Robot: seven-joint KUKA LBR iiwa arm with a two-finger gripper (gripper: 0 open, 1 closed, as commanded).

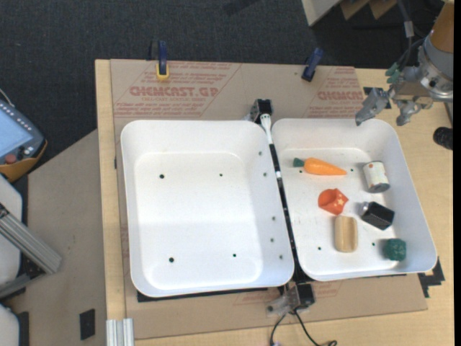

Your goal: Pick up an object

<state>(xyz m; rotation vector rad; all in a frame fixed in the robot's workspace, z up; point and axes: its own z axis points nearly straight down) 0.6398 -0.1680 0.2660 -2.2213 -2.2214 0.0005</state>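
Objects for the pick all sit in the right bin (414,193), none lifted yet: carrot (322,167) at approx 11 o'clock of that bin, small white cylinder (374,176) at 2 o'clock, red lump (333,201) near centre, black block (377,215) just to its 4 o'clock, tan wooden piece (346,233) at 6 o'clock, dark green thing (394,249) at 5 o'clock in the corner; left bin (133,193) shows bare white floor w/ a few dark dots; gripper (392,107) hangs at the right bin's 1 o'clock corner, just outside/above the rim, well apart from every object; jaws look spread, nothing between them; so task is at the start, imo: approach, descent, close and lift all left to do; nearest candidate looks like the white cylinder; writing: brown sheet on the counter (216,85) reads "CHEMCAST GP" in red at 12 o'clock of the left bin, repeated partly near the right bin; smaller print under it too small to read.
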